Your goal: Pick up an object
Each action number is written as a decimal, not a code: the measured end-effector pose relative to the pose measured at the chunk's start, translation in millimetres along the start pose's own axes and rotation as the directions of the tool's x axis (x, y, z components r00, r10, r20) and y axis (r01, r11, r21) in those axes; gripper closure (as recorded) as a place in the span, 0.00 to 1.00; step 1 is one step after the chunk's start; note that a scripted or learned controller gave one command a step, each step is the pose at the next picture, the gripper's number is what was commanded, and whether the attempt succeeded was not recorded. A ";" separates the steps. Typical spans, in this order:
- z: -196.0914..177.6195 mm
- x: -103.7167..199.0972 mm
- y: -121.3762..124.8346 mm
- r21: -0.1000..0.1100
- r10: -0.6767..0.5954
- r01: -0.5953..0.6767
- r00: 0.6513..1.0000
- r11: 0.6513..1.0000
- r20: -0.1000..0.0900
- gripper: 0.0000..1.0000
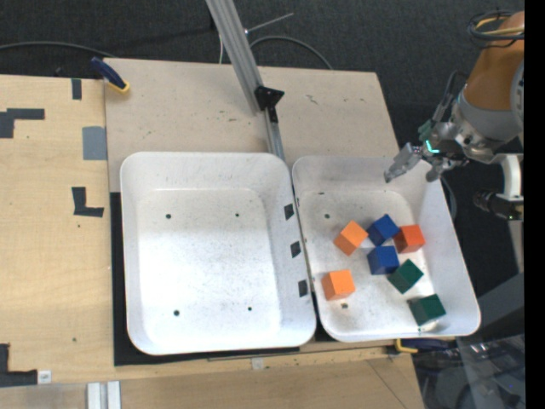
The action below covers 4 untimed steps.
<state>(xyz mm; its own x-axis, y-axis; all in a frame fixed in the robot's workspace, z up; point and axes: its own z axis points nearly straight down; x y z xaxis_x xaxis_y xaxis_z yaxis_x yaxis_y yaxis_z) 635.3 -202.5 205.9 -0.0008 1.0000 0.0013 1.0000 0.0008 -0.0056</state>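
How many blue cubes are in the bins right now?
2, both in the right white bin: one small blue cube beside the red one, the other blue cube just below it, next to a dark green cube. No others are visible.

End effector (415, 162) above right bin (456, 258) rim — coloured blocks (383, 258) inside.

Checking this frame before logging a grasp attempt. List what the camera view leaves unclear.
- Gripper: small and slightly blurred at the right bin's upper corner; nothing can be made out in its grip.
- Arm: cut off by the right edge.
- Lowest green block: a pale patch on its near side hides its outline there.
- Yellow item below the bin: tucked under the rim.
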 end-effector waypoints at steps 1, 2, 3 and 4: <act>-3.1 -0.3 0.9 -0.004 -0.001 0.001 1.000 1.000 0.003 0.00; 60.6 5.1 3.5 0.001 -0.002 0.002 1.000 1.000 0.001 0.00; 115.3 6.7 2.2 0.002 -0.002 0.002 1.000 1.000 0.001 0.00; 101.1 6.9 4.0 -0.004 -0.003 0.003 1.000 1.000 0.003 1.00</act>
<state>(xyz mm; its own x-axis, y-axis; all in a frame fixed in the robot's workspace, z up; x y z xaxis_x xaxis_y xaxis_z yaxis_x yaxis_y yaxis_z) 638.7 -195.5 104.8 -0.0039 1.0000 -0.0014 1.0000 0.0039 -0.0019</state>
